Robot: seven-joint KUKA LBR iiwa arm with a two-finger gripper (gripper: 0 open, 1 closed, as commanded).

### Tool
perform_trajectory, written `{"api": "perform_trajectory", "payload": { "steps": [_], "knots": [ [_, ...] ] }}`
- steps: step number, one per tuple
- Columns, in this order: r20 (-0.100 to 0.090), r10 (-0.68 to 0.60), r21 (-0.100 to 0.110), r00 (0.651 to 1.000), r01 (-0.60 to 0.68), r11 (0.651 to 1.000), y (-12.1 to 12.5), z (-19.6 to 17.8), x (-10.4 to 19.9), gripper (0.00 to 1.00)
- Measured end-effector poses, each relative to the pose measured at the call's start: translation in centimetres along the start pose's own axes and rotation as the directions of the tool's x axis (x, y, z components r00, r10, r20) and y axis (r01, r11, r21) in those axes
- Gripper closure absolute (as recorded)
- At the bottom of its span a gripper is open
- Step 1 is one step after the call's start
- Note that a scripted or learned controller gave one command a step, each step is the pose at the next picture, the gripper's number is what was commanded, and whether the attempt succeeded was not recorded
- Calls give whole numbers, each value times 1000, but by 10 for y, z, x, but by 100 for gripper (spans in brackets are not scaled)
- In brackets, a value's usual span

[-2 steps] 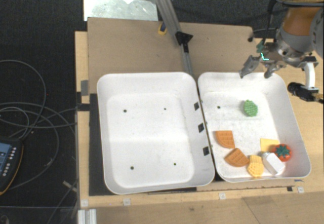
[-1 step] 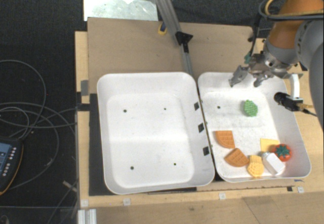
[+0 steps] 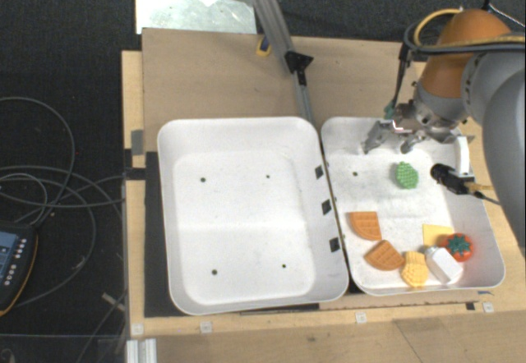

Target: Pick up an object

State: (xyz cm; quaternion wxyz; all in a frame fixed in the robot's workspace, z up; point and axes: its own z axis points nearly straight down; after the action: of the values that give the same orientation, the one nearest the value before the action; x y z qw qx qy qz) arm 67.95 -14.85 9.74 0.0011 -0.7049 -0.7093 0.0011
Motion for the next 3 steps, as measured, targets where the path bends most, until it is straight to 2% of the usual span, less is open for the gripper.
{"api": "perform_trajectory", "payload": {
  "steps": [1,3],
  "knots": [
    [3,-4,-9,1000,4,1000,3,-16,0,100],
    [2,5,-12,1000,-5,1000,-10,-122,-8,100]
  ]
}}
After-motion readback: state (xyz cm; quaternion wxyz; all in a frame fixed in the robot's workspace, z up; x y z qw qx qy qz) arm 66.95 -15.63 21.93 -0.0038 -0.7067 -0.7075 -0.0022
